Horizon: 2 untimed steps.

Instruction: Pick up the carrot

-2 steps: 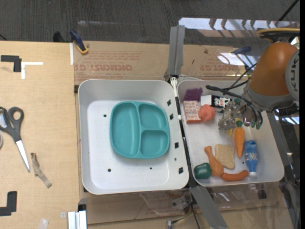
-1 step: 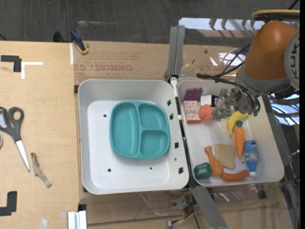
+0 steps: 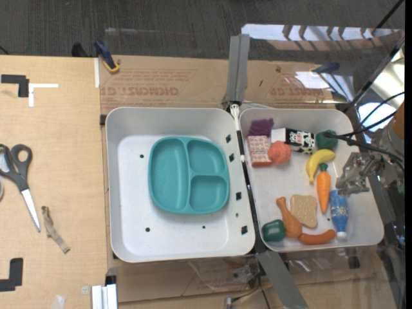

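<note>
The carrot [image 3: 322, 187] is orange with a small green top and lies lengthwise in the right bin [image 3: 360, 237], between a yellow banana [image 3: 318, 161] and a blue-capped bottle [image 3: 339, 213]. My gripper [image 3: 356, 174] hovers at the right side of that bin, just to the right of the carrot and apart from it. Nothing shows between its metal fingers.
The right bin also holds a purple item [image 3: 261, 128], a red-and-white box [image 3: 259, 150], an orange-pink lump [image 3: 280, 152], a black-and-white carton [image 3: 299, 139], a toast slice [image 3: 304, 210], a drumstick [image 3: 289, 217], a sausage [image 3: 317, 237] and a green pepper [image 3: 273, 231]. A teal divided plate [image 3: 189, 174] lies in the left bin [image 3: 122, 237]. Scissors [image 3: 19, 176] rest on the bench.
</note>
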Available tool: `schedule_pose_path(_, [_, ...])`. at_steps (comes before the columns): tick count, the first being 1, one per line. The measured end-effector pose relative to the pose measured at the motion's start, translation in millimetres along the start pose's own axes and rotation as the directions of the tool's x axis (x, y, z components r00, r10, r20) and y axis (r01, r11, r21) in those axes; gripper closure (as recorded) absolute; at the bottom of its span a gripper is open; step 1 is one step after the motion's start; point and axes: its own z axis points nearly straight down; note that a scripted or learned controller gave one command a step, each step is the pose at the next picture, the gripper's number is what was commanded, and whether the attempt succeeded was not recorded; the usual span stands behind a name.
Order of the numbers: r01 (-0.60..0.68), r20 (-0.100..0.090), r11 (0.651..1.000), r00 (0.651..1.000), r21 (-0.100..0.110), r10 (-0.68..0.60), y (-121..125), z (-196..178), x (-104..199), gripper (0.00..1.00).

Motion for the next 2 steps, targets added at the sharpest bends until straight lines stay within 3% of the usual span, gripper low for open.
schedule_pose_path(1, [-0.051,0.007,0.999,0.999,-0.001,0.051,64.6,83.5,4.8,1.00])
schedule_pose_path(2, [0.103,0.001,0.995,0.995,-0.001,-0.103,131.6,-44.8,13.8,1.00])
